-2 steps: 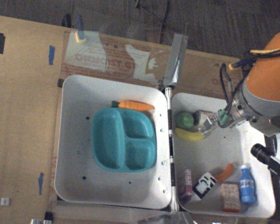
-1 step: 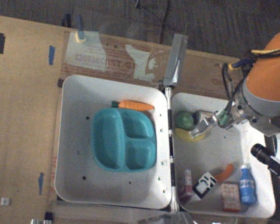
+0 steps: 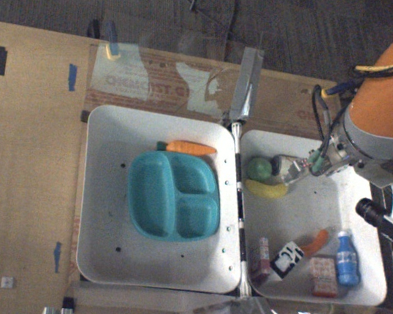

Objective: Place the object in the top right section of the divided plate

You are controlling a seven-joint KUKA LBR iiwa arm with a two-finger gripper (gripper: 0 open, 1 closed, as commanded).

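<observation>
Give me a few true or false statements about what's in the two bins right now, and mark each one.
1. The teal divided plate sits in the left bin. True.
2. A carrot lies inside the plate's top right section. False: it lies on the bin floor just beyond the plate's far rim.
3. The hand is over the right bin, near the banana. True.
4. The blue bottle stands in the left bin. False: it is in the right bin.
</observation>
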